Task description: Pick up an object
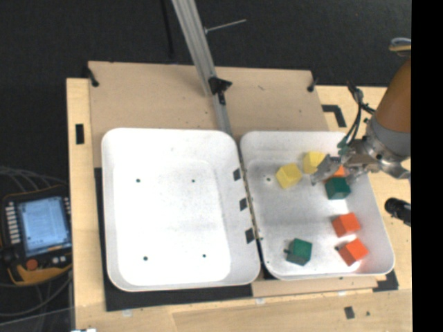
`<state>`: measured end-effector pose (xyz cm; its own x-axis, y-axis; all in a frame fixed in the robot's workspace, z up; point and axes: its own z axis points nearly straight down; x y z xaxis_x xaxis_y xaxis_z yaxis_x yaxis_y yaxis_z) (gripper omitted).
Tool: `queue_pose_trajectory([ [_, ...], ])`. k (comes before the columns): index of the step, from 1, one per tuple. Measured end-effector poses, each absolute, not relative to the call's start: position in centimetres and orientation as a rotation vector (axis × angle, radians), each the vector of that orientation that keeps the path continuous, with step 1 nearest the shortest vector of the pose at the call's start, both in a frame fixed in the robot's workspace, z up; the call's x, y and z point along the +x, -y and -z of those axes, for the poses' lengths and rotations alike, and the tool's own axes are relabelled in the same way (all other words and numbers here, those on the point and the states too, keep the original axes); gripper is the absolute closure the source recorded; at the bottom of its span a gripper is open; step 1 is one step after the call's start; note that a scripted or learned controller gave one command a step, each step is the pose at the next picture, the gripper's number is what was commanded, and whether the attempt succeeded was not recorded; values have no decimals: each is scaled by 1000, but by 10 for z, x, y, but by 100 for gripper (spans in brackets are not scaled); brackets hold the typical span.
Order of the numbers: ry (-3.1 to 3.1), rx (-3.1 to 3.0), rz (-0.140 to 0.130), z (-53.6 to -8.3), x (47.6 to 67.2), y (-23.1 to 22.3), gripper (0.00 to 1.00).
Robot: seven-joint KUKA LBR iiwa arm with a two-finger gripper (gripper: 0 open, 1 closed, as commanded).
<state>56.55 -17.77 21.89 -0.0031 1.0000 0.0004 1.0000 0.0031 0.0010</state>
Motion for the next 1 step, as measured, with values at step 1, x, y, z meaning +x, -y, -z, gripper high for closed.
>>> queue_pose_trajectory([
  [1, -2223, 2219, -2, -219, 566, 178, 0],
])
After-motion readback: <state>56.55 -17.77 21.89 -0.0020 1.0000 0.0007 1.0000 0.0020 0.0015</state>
